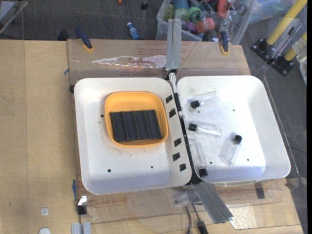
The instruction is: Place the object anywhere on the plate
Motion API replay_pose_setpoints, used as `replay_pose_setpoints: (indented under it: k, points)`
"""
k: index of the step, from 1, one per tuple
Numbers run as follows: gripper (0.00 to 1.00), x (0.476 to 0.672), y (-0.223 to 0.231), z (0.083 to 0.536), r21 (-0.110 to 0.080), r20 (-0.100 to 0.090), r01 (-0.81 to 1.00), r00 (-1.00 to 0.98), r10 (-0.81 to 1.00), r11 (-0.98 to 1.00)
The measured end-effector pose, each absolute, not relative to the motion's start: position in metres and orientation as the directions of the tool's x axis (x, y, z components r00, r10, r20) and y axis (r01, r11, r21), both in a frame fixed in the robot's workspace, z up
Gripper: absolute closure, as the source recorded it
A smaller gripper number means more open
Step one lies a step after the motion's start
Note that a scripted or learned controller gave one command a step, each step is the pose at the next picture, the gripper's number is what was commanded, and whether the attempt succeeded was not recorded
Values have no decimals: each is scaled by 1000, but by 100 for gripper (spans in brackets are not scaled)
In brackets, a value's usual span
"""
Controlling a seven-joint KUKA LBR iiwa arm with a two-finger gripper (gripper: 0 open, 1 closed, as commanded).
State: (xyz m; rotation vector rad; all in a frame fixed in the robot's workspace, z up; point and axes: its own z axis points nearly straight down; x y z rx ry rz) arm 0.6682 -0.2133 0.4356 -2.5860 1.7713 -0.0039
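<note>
Even, bright light falls from overhead; the white bins [219, 172] nearly wash out, swallowing the clear vials [229, 150] in glare. Shadows beside the bins are soft and thin. The picture looks slightly grainy and soft throughout.

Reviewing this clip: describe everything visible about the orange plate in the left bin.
The orange plate is a shallow, rounded-square dish that looks like plastic, with a raised rim. It lies flat, upright, near the middle of the left bin. A dark, ribbed rectangular object rests on it, covering most of its floor toward the near edge.
</note>
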Motion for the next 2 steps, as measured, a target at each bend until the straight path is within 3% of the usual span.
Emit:
replay_pose_setpoints:
  k: [1,2]
  points:
    - [100,667,-214,436,-6,-3,-913,408,-913,-408]
    - [100,668,-211,435,-6,0,-805,594,-805,-594]
